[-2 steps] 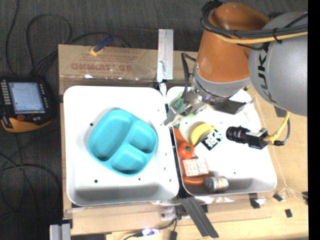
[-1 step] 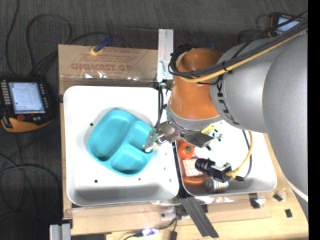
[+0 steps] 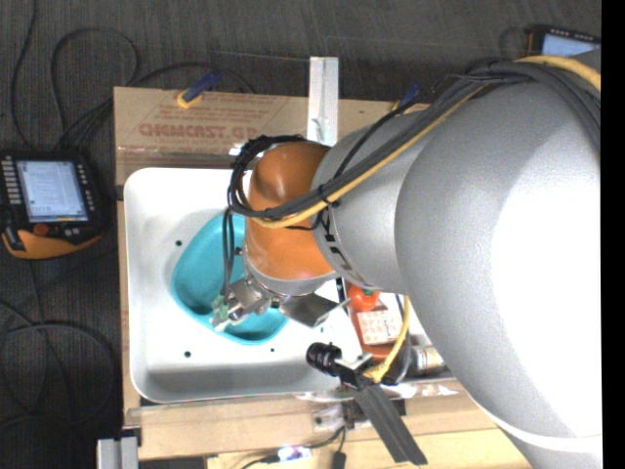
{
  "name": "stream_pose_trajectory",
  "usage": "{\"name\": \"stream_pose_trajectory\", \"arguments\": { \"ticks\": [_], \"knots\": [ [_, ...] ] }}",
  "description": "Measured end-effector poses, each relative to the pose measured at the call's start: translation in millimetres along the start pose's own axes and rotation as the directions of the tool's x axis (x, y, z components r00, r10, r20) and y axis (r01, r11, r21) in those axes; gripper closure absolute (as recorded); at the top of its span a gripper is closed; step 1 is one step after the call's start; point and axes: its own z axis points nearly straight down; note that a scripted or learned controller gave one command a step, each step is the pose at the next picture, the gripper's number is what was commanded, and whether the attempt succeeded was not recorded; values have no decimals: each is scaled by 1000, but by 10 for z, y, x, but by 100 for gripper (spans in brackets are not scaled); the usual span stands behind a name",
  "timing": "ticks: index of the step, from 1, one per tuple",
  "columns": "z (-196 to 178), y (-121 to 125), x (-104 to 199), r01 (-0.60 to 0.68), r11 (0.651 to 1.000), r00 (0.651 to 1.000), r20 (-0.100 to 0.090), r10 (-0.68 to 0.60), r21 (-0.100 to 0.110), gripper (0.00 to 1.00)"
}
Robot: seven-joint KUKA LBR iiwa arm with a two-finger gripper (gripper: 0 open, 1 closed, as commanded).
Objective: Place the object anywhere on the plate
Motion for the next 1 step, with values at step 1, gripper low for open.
{"name": "stream_pose_trajectory", "arguments": {
  "ticks": [1],
  "knots": [
    [-19, 1147, -484, 156, 988, 988, 3, -156, -3, 100]
  ]
}}
